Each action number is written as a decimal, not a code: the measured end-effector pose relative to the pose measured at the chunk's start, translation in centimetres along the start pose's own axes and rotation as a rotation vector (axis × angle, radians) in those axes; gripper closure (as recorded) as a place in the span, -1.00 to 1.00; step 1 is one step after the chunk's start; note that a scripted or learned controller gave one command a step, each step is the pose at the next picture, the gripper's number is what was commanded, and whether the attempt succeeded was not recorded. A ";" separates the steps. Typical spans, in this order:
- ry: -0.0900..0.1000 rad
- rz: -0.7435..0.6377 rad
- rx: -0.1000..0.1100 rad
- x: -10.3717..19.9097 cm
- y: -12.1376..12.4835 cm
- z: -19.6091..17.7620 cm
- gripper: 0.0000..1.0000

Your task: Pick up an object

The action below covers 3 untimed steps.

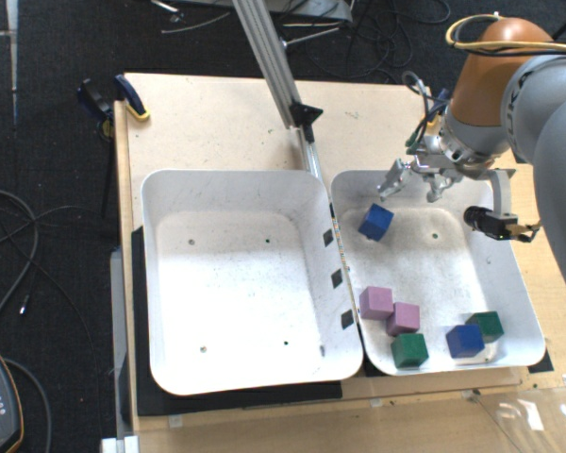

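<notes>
Sitting on dark carpet strewn with cables: pale worktop (217,121), no readable writing anywhere. Carrying left bin (170,196) and right bin (453,243). Hovering over the right bin's far end: gripper (413,185), fingers spread apart, gripping nothing. Lying just below it: blue cube (376,223), tilted. Clustering near the front rim: pink, green and blue blocks.

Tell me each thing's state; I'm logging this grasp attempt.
tool: open, above the right bin, holding nothing
blue cube: tilted on a corner, below the tool, not gripped
two pink cubes: resting, touching
green cube: resting
second blue cube: resting against another green cube
</notes>
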<state>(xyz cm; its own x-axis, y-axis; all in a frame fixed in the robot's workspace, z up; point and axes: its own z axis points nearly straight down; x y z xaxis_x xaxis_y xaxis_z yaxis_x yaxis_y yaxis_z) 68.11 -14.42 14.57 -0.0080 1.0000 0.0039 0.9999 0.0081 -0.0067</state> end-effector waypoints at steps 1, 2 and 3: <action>-0.002 0.002 -0.003 4.7 0.1 4.1 -1.00; -0.004 0.010 -0.001 4.1 -6.1 4.7 -1.00; -0.005 0.004 -0.013 2.8 -0.6 4.9 -1.00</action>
<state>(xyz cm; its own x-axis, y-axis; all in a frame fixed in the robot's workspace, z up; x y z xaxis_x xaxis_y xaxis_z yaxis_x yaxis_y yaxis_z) 67.51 -11.61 9.66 -0.0035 1.0000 -0.0006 1.0000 0.0035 0.0060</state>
